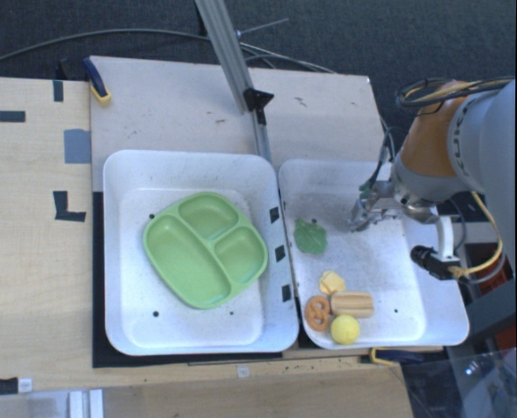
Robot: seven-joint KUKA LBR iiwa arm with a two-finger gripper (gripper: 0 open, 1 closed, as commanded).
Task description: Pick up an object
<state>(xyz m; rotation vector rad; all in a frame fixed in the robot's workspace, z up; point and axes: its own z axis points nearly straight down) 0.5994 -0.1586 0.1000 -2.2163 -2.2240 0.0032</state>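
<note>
Toys are lying in the right bin [433, 316], and you are looking at five of them there: a green leaf-like piece [311, 236] sitting near the bin's left wall about halfway up, and a small cluster gathered at the bottom left corner. That cluster is made of a little yellow block [332, 282], a tan bread roll [353, 303] lying on its side just beside it, an orange round piece [318, 310] touching the roll's left end, and a yellow ball [345, 329] sitting just below the roll. Your claw [363, 215] is hanging over the upper middle of that same bin, reaching in from the right on the grey arm [467, 146] with its orange band. The green piece is lying to the claw's left and slightly lower, near but clearly apart from it; the cluster is lying well below the claw, toward the near edge of the bin. Nothing is showing between the claw's tips, and you cannot tell from this slant whether it is standing wide or narrow. In the left bin [119, 233], a green divided plate [205, 249] is resting tilted across the middle, well apart from the claw.
</note>
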